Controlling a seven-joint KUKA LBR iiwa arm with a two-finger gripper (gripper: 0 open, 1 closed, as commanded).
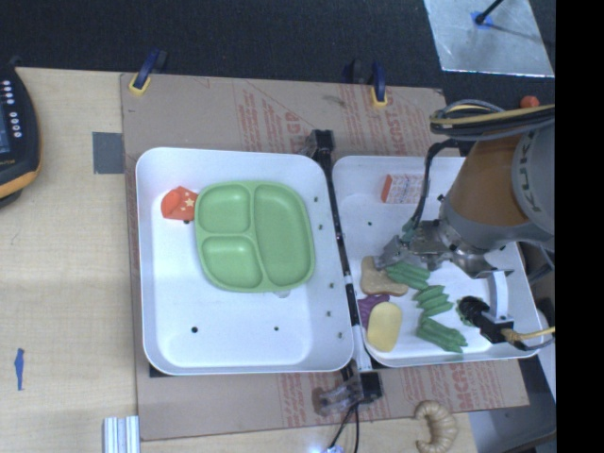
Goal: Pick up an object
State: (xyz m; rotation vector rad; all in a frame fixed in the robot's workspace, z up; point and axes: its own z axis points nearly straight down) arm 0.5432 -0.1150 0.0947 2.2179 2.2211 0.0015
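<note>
From above we see the gripper low in the right bin, over a tan piece and green pods, while the left bin holds a green tray and a red toy.

Gripper: bare grey metal, dull sheen. Arm: smooth shell, orange band satin.

Just beside jaws: tan flat piece, matt, plastic look; green ridged pieces, smooth plastic, slight gloss. Below jaws: pale yellow block, smooth, softly glossy; purple piece, matt.

Right bin under jaws: white plastic, smooth, mild shine. Left of jaws: left bin, same white plastic; green divided plate, matt plastic; red piece, glossy.

Under bins: cardboard sheet, rough matt brown. Bench: pale wood-grain laminate, smooth.
</note>
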